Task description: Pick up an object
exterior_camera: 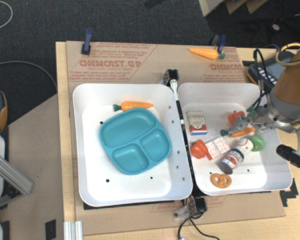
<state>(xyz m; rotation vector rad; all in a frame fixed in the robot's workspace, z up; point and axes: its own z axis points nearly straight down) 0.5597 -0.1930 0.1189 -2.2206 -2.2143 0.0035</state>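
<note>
The right bin (275, 181) holds several small toy foods. Among them are a white carton (196, 122), a red piece (198, 148), a white and red packet (218, 146), a small can (232, 160) lying on its side, and a pretzel (221, 180). A green piece (258, 143), a small orange carrot (243, 132) and a red-orange piece (235, 117) lie at the bin's right. My gripper (246, 122) reaches in from the right and is low over the carrot and the red-orange piece. The arm's wrist hides how it meets them.
The left bin (87, 174) holds a teal divided plate (135, 140) with a larger carrot (133, 105) beside its far edge. Another carrot (203, 53) lies on the cardboard behind the bins, near a blue clamp (221, 43). A second clamp (86, 40) stands at the back left.
</note>
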